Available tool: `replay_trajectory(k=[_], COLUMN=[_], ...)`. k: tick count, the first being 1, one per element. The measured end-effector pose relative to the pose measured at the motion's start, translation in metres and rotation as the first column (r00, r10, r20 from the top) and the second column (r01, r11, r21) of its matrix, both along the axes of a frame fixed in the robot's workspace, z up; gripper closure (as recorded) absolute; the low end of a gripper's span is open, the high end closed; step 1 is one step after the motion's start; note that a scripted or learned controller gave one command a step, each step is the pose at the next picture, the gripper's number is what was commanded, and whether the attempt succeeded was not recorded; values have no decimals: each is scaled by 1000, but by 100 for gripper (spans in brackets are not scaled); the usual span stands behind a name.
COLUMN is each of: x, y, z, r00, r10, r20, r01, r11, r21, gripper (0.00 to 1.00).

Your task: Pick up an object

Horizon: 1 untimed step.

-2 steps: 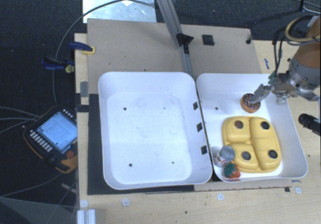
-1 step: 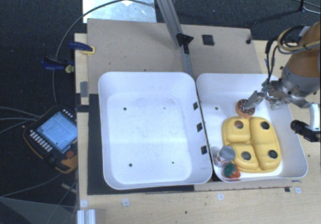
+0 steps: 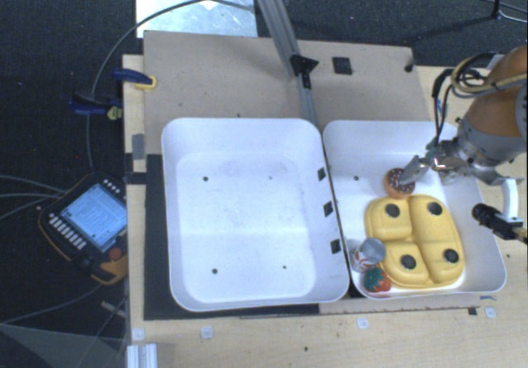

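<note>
Gripper (image 3: 410,170) hovered right over small brown disc (image 3: 399,182); couldn't tell finger state. Needed dropping straight, clear of yellow block (image 3: 415,240) below.

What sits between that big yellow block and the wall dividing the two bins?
In the camera view, small items lie there: a grey ball and a red-and-green toy, between the yellow block and the dividing wall.

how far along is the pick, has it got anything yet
Done: the arm has reached into the right bin, and the end effector sits right beside the small round brown object. In hand: nothing visibly lifted; that object rests on the bin floor. Left: grasping and raising it. The yellow block and the small items at the bin's front corner lie untouched.
</note>
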<state>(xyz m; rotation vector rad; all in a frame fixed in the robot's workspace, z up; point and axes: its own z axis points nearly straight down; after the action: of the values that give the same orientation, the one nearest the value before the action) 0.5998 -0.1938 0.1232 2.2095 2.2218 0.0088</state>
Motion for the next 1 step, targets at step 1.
replay_trajectory(k=[1], x=[0], y=[0], z=[10], r00=[1000], r10=[1], r20=[1], r01=[-1], r11=[1000], r21=[0], gripper=[100])
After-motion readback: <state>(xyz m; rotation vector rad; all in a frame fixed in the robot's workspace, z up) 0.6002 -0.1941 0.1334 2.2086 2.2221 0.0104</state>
